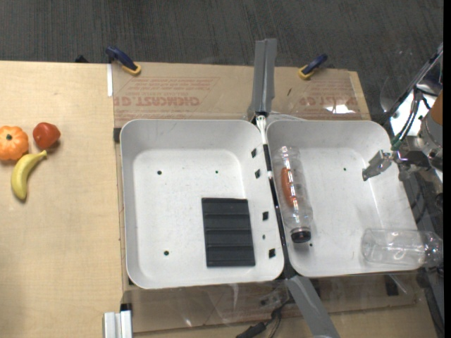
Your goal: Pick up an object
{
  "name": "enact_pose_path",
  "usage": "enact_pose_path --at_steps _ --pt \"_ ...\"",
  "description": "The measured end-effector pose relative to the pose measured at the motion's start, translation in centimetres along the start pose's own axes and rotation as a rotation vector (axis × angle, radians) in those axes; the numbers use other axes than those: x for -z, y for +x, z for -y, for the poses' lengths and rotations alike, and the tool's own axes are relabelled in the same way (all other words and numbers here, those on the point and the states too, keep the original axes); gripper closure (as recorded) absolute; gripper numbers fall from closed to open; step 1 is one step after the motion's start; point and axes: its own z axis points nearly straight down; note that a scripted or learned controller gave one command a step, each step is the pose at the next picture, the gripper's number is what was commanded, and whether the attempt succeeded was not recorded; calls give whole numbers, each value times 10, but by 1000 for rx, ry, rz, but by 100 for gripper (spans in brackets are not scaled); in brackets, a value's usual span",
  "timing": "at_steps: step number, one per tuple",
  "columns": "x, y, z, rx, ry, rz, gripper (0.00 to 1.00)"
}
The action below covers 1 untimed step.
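Gripper [375,166] sits at the right rim of the right bin [331,129], reaching in from the right, its metal tip slanting down and to the left over the white floor; whether it is apart or together I cannot tell, as the tip is small and partly lost against the arm's cables, and nothing shows held in it. Lying in the same bin, a clear plastic bottle [292,196] with an orange label and a dark cap rests lengthwise against the bin's left wall, cap toward the near edge, well apart from the gripper and to its left. A clear plastic cup [393,247] lies on its side in the near right corner of that bin, below the gripper and nearer to it than the bottle, yet not touching it. In the left bin [141,189] a black ribbed block [228,232] lies flat near the near wall, right of centre, far from the gripper and across the divide between the two bins. Both bins stand side by side on a brown cardboard sheet [183,94] held by two clamps [123,60] at its far edge. On the wooden counter [56,259] to the left, outside the bins, lie an orange fruit [12,144], a red fruit [46,135] and a banana [24,174], close together
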Motion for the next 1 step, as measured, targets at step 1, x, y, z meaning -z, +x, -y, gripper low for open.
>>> enact_pose_path --at_steps 1 --pt "-31 46 82 -97 4 -3 0"
